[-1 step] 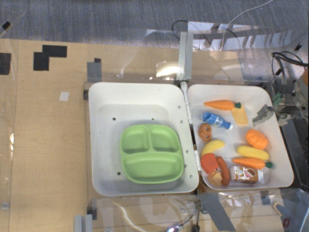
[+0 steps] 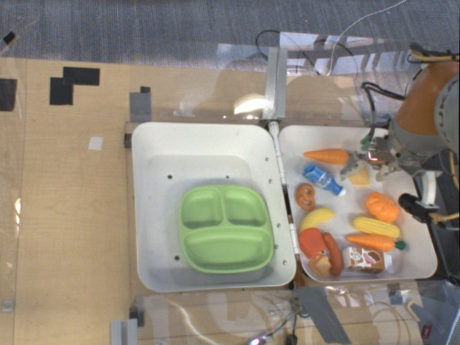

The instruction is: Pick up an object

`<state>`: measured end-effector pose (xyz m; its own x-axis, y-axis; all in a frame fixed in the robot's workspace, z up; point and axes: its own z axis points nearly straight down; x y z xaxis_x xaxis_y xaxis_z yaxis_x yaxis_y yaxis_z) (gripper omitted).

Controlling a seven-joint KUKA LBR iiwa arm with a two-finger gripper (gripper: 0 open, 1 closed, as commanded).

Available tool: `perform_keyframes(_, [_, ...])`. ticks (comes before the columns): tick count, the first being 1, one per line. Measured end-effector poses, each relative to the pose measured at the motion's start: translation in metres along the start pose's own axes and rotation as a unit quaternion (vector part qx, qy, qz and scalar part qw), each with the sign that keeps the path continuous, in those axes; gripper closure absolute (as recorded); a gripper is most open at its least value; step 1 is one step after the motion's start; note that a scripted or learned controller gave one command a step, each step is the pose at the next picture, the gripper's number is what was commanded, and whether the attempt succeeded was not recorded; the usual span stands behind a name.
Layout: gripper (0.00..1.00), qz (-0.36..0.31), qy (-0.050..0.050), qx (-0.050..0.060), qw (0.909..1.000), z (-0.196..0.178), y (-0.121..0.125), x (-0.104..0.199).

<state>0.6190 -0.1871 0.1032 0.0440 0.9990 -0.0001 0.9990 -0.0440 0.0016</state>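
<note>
**Claw low over the far side of the toy-food bin, pick not yet made**

Nearest the camera, along the front wall of the right bin, lie a small printed carton, a sausage and a red piece touching it. Just behind them sit a small carrot, a corn cob, a yellow banana-like piece and an orange fruit. Further back come a pretzel, a blue bottle lying on its side, and a large carrot near the far wall.

The left bin carries a green divided plate in its near half.

The arm's claw hangs low at the far right of the toy bin, over a pale yellow wedge, seemingly cheese. Whether its fingers are apart or together cannot be told from this slant, and nothing is visibly clamped between them.

This looks like the approach or closing step of a grasp, with the wedge the likely target. The next move would call for the fingers to straddle the wedge squarely, close on it, then lift straight up clear of the big carrot and bottle nearby. A small, sloped piece like this may well slip out.
</note>
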Motion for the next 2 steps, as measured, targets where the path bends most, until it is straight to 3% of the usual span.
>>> perform_keyframes(1, [0.0,-0.071,-0.001,-0.004,0.9975,0.015,0.032,0.05])
perform_keyframes(2, [0.0,0.04,-0.004,0.009,0.9992,0.015,0.042,0.088])
